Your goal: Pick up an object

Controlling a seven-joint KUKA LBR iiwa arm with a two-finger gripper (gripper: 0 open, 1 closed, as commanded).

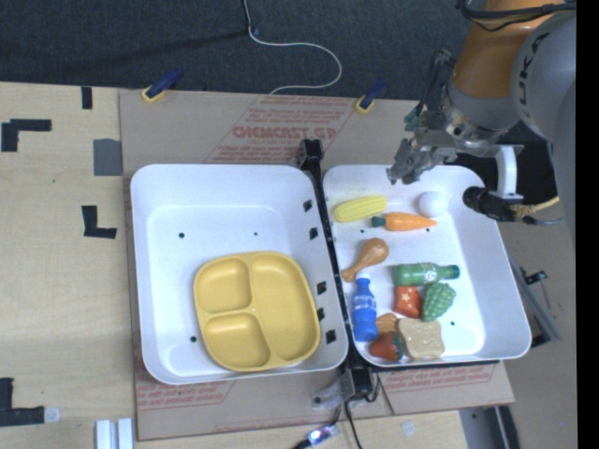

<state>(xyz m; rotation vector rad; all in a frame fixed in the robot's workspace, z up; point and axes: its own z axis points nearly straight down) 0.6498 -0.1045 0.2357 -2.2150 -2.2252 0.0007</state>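
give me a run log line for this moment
stage: approach | gripper: above right bin far edge, nothing between fingers | nearest: corn, carrot, white ball

yellow divided plate [255,310] in left bin [159,195], white cable [290,45], cardboard sheet [271,129]

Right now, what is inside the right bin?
The right bin holds a corn cob, carrot, white ball, drumstick, blue bottle, green bottle and bread slice. The bread slice covers part of the red piece beside it.
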